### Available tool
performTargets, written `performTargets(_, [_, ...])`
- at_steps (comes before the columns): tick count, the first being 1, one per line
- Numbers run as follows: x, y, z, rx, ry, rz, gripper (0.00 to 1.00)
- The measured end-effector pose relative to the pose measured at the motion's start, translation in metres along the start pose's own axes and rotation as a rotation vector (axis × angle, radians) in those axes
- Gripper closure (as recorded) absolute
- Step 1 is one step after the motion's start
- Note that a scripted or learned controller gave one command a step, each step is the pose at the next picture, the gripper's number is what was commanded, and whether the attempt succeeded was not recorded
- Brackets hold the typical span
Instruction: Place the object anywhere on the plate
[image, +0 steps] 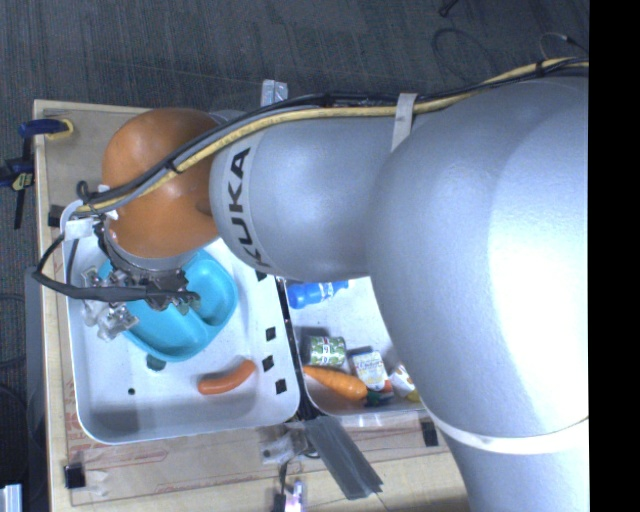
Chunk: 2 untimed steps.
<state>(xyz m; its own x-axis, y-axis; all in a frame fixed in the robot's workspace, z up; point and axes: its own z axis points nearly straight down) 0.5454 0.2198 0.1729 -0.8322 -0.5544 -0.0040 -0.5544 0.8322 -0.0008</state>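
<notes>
- The arm (400, 220) reaches across both bins, and its gripper (112, 312) hangs over the left bin (110, 420) near that bin's far left corner, just beside the blue plate (205, 300).
- I cannot tell how the gripper is set or whether it has anything; the wrist hides that part.
- The likeliest thing to move is the sausage (226, 378), lying loose on the left bin's floor, just off the plate's near edge and close to the wall between the bins.
- It looks light, smooth and rounded, likely a plastic toy, so it may roll or slip; a grip across its middle seems safest.
- The right bin (350, 412) holds a carrot (335, 383), a small can (326, 350), a blue bottle (310, 293) and a packet (368, 367).
</notes>
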Motion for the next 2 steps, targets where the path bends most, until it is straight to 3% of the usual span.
performTargets(1, [0.070,-0.054,-0.099,0.001,0.000,0.066,1.00])
performTargets(2, [0.116,-0.107,-0.019,0.000,0.002,-0.087,1.00])
